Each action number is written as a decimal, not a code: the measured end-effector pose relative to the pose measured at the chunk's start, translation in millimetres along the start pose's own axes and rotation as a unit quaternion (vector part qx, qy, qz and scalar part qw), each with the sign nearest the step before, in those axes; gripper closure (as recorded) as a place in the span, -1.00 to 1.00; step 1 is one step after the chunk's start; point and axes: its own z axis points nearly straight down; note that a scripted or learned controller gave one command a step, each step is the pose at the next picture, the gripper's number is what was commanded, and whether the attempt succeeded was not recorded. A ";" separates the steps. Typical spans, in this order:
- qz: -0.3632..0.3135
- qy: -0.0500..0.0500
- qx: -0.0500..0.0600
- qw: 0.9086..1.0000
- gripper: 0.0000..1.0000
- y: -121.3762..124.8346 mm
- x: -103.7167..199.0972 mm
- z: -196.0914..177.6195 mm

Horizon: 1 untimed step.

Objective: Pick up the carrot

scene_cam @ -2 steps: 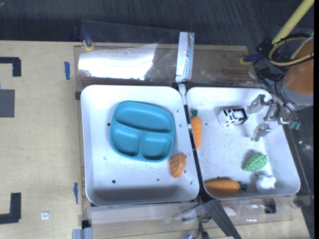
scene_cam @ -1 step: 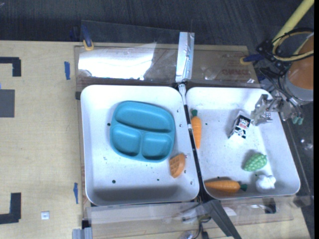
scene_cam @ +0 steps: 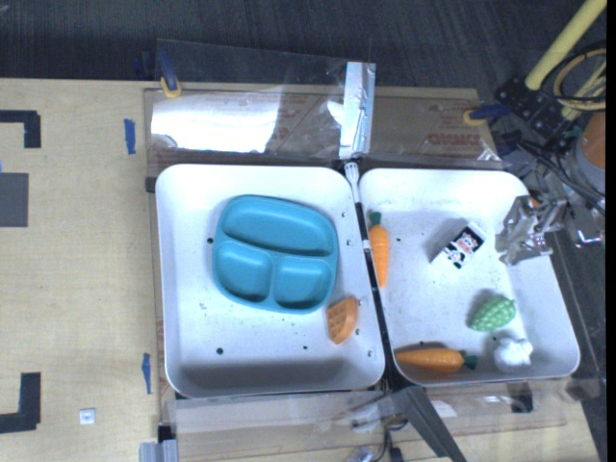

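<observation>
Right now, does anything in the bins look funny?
Not much. One carrot lies hard against the wall between the bins, awkward to grab. Another carrot lies flat by the right bin's near wall. Nothing looks spilled or broken.

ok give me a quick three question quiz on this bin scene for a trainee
1. True or false: the blue divided plate lies in the left bin.
2. How many carrots are in the right bin?
   A. one  B. two  C. three
3. Fill in: the gripper is over the right bin's ______ edge as the camera sees it, apart from both carrots.

Key
1. True.
2. B: the upright carrot lies along the wall between the bins, and the lying carrot is near the front wall, beside the green toy and the white toy.
3. Right.
</observation>
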 end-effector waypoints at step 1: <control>-0.097 0.005 -0.003 0.995 1.00 44.9 18.6 -8.2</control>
